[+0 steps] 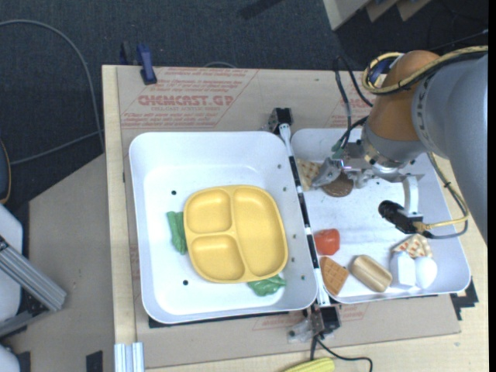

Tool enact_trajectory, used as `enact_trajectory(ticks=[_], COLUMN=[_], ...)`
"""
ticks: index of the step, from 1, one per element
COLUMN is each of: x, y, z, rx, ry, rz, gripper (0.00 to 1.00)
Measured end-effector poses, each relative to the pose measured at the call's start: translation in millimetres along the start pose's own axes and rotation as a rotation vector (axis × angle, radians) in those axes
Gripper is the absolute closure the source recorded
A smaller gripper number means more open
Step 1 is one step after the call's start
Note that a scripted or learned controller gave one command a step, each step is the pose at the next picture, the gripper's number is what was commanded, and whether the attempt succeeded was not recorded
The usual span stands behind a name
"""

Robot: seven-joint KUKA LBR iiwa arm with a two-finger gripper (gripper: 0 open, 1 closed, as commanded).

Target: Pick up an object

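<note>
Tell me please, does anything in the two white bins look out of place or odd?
Yes. In the left white bin, the yellow three-compartment plastic plate lies on top of two green leaf-shaped pieces, which stick out from under its left and bottom edges. The other toy foods sit loose in the right white bin, none spilled outside.

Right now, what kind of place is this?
Probably a robot lab: a grey arm reaches over two white bins holding a yellow tray and toy food, on a cabled bench.

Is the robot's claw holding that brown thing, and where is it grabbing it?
It cannot be told. The gripper is low over a round brown thing at the back of the right bin, but the hold itself is hidden.
</note>
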State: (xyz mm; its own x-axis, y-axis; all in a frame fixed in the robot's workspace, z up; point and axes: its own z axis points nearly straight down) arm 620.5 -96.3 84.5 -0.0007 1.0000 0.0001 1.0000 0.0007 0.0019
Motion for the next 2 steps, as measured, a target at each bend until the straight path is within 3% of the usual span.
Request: enact_trajectory(ticks=[1, 2], x=[-13.9, -13.6], y=[19.0, 19.6], z=[-0.3, -10.5], rx=[0.000, -0.003], ry=[-0.001, -0.002], rz=[0.000, -0.001], gripper=[0.00, 1.00])
